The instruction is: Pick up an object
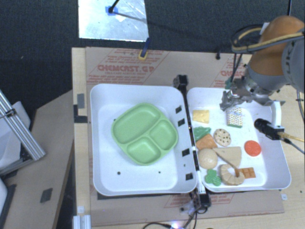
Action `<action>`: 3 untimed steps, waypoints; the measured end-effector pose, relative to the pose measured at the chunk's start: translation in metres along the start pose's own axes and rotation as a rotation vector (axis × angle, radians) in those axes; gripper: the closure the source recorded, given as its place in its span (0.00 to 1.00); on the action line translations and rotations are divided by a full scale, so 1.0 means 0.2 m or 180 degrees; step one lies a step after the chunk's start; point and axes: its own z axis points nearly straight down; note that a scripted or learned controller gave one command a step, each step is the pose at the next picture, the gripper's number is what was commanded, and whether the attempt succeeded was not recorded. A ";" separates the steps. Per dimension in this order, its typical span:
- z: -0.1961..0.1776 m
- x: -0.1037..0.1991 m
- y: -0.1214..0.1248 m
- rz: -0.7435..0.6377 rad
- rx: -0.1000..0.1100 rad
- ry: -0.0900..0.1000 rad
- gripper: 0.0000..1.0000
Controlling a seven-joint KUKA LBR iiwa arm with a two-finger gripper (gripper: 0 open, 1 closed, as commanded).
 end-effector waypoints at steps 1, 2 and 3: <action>-0.10 0.00 0.01 -0.0013 0.0012 0.0004 1.00; -0.05 0.28 0.01 -0.0032 0.0020 0.0011 1.00; -0.12 0.54 0.00 -0.0034 0.0017 0.0011 1.00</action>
